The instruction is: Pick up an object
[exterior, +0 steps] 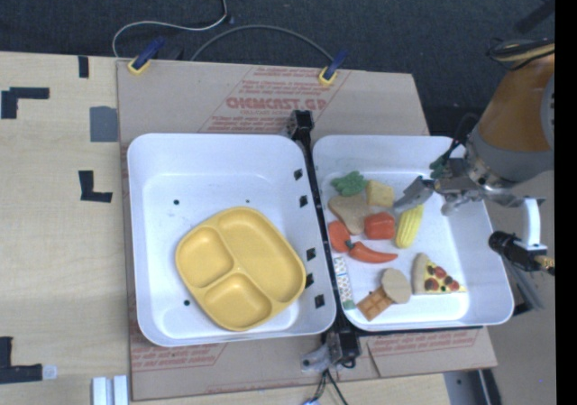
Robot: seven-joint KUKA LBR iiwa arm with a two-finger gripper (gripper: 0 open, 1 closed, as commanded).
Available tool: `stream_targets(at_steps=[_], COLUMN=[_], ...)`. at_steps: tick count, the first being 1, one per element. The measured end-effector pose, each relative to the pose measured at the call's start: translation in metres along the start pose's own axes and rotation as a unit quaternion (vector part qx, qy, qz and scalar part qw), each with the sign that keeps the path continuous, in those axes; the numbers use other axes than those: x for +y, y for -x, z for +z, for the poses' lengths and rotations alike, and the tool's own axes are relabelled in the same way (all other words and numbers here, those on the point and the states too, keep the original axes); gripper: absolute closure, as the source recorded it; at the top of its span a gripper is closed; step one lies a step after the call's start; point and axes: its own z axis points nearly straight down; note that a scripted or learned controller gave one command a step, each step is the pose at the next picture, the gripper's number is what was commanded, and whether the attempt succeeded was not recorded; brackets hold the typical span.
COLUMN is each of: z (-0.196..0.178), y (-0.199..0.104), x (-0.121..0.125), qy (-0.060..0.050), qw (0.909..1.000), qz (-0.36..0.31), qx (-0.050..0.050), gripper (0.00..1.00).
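The right bin [482, 299] holds several toy foods: a green broccoli [349, 184], a yellow block [381, 193], a tan slice [350, 210], a red piece [380, 225], a corn cob [409, 225], a red chili [371, 254], a pizza slice [435, 277] and a tan round piece [395, 284]. My gripper [431, 199] hangs over the upper right part of this bin, just above and to the right of the corn cob. Its fingers stand open with nothing between them.
The left bin [153, 178] holds a yellow divided plate [239, 266]. An orange piece [338, 236] and a small orange cracker [373, 305] lie near the bins' shared wall. The grey arm with its orange band [518, 110] comes in from the right.
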Motion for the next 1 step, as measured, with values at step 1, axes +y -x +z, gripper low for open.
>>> stream_targets(at_steps=[1], z=[0.0975], y=[-0.035], x=[0.0345], qy=[-0.001], qw=[1.0], qz=[-0.001], qx=[0.0], gripper=[0.0])
